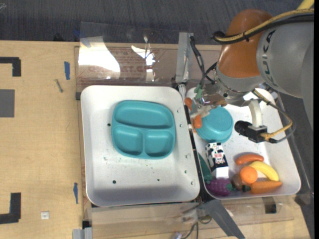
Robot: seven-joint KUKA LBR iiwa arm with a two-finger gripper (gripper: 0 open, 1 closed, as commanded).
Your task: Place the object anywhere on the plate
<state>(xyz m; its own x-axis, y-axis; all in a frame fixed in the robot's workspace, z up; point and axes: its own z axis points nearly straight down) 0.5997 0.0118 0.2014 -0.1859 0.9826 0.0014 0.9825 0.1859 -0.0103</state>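
Arm poised over the upper left corner of the right bin, teal plate waiting in the left bin.

The gripper [203, 101] hangs just above a teal bowl [217, 124]; whether the claw is spread or closed cannot be told. A small orange object [197, 120] sits right under it, against the bowl's left rim, partly hidden, so its long axis and heading are unclear. The divided plate [143, 128] lies centre-left in the left bin [94, 148], its long axis across the frame, the single wide compartment toward the top.
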